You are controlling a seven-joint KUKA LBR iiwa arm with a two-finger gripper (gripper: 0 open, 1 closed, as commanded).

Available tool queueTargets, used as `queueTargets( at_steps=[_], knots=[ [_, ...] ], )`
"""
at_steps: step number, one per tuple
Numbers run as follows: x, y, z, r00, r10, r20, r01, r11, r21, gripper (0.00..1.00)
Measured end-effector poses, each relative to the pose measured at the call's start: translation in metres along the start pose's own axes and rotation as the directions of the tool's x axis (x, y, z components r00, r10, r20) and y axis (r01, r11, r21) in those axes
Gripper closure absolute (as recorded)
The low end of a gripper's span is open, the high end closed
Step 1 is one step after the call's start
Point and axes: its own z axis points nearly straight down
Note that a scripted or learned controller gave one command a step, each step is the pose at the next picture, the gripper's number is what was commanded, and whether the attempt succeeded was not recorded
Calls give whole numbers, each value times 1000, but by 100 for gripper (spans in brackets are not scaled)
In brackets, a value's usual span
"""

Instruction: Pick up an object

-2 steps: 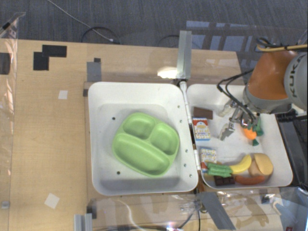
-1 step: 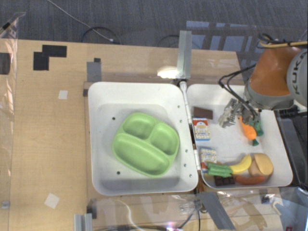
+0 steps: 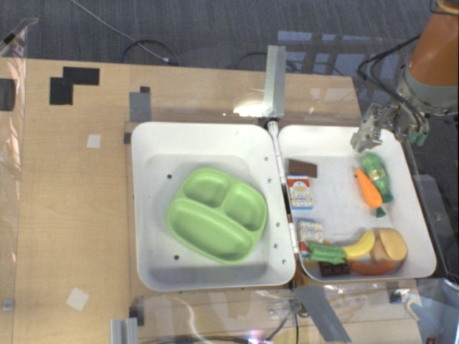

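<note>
We see the gripper [image 3: 372,129] above the right bin's [image 3: 330,145] far corner, its fingers spread and gripping nothing. Just below it the carrot [image 3: 368,188] lies with its long axis slanting toward the near right, touching a green bottle [image 3: 378,174]; a banana [image 3: 361,246] lies nearer.

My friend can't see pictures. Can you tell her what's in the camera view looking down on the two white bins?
A robot gripper hovers over the top corner of the right bin, which holds toy food: a carrot, a green bottle, a banana and small boxes. The left bin holds a green divided plate.
</note>
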Motion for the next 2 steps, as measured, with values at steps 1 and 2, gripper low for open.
queueTargets(
  at_steps=[1, 2],
  knots=[
    [3, 0, 8, 1000, 0, -15, 0, 1000, 0, 0],
    [-3, -6, 147, 984, -179, -13, 179, 984, -3, 0]
  ],
)
